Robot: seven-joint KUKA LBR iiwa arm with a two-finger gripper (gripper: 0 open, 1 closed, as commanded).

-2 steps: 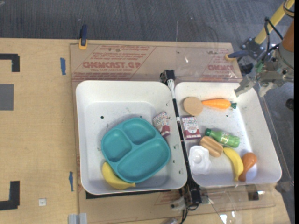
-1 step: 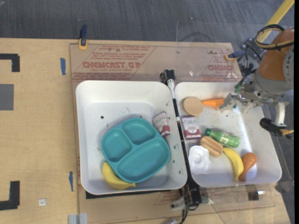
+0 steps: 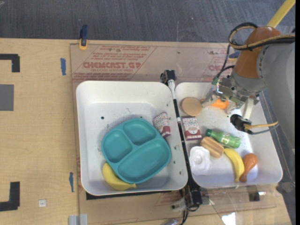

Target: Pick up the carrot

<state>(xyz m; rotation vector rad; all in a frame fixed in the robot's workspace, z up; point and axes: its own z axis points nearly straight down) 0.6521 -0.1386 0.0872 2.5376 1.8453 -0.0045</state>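
The two-finger gripper (image 3: 216, 97) hangs over the small orange carrot (image 3: 219, 104), just beside the round tan disc (image 3: 191, 106); its grip state is unclear.

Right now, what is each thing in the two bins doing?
Carrot: lying at the back of the right bin, right under the tool.
Teal plate: flat in the left bin, resting on a banana.
Green bottle: lying on its side.
Second banana: lying in the right bin.
Small carton: lying against the divider.
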